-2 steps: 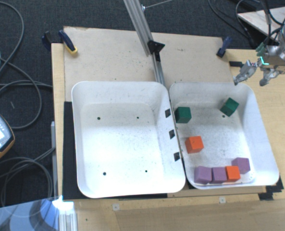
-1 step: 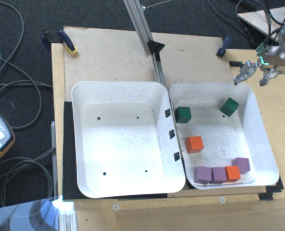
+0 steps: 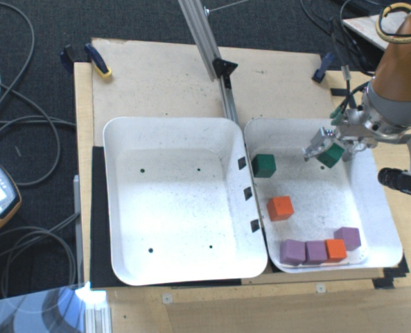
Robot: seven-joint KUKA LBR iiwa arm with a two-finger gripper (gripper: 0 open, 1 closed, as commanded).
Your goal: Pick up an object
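**Right bin: green block in the gripper, near the far right corner**

Item 1. Gripper (image 3: 328, 151), on the grey arm with the orange band, entering from the right. It sits over the right bin (image 3: 371, 207), near that bin's far right corner. A green block (image 3: 330, 156) shows between its metal fingers; the fingers are clamped on it. Whether the block is lifted off the bin floor or resting on it cannot be judged from this slanted view.

Item 2. Second green block (image 3: 263, 165), loose on the floor of the right bin, close to the bin's left wall and towards the far edge. Well apart from the gripper, lying to its left.

Item 3. Orange block (image 3: 281, 207), loose, about mid-bin, nearer the left wall.

Item 4. Row along the near edge of the right bin: purple block (image 3: 293, 252), second purple block (image 3: 315, 251), small orange block (image 3: 335, 250), third purple block (image 3: 348, 237). They touch or nearly touch one another.

Item 5. Left bin (image 3: 122, 207), white, side by side with the right one.

Governing relation: the task's thing is directly between the fingers, not off to any side, so the coming move reads as a straight lift upward. Risk, as a judgement: the block appears tilted in the grip and could slip.
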